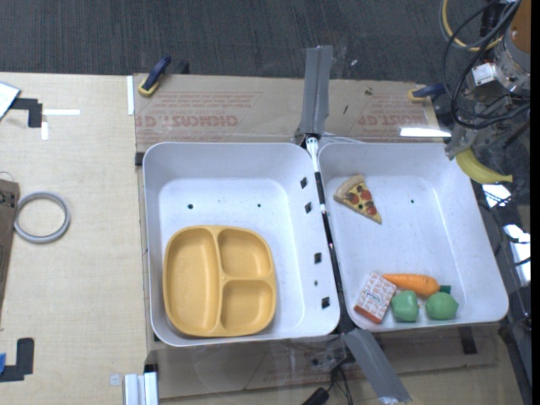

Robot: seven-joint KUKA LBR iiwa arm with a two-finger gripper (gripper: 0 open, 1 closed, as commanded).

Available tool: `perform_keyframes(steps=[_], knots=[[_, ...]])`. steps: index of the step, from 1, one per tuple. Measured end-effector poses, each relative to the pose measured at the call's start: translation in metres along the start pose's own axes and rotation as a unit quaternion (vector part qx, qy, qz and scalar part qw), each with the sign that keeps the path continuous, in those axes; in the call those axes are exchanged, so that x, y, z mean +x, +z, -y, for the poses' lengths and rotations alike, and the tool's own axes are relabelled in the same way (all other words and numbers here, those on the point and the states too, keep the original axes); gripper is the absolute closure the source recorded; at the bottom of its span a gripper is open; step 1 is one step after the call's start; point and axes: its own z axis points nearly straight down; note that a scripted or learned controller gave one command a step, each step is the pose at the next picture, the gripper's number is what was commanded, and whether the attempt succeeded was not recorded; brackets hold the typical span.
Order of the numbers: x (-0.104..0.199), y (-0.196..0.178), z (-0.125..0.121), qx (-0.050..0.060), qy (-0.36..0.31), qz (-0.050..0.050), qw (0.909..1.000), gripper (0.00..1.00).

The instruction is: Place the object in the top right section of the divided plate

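While the yellow divided plate (220, 279) in the left bin (160, 226) holds nothing, toys lie in the right bin (481, 226): pizza slice (360, 198) far, carrot (410, 283) near. Nothing placed yet. Arm (515, 49) parked far right; gripper state cannot be told.

A pale wooden bench (76, 294) is seen from above, with a sheet of brown cardboard (253, 112) laid across its far part. Two shallow white bins are set on it side by side, touching: the left bin (160, 226) and the right bin (472, 226). A roll of grey tape (40, 217) is placed flat on the bare wood, well to the left of the bins. A blue clamp (155, 74) is fixed at the cardboard's far left corner.
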Motion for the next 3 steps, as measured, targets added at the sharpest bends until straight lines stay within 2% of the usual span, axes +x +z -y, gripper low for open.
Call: perform_keyframes(steps=[1,2,3], knots=[[-0.001,-0.008,0.001,0.002,0.002,0.003,1.0000,1.00],[-0.001,0.087,-0.015,-0.002,-0.151,0.000,0.9885,1.00],[-0.002,0.078,-0.014,0.000,-0.149,0.002,0.9888,1.00]])
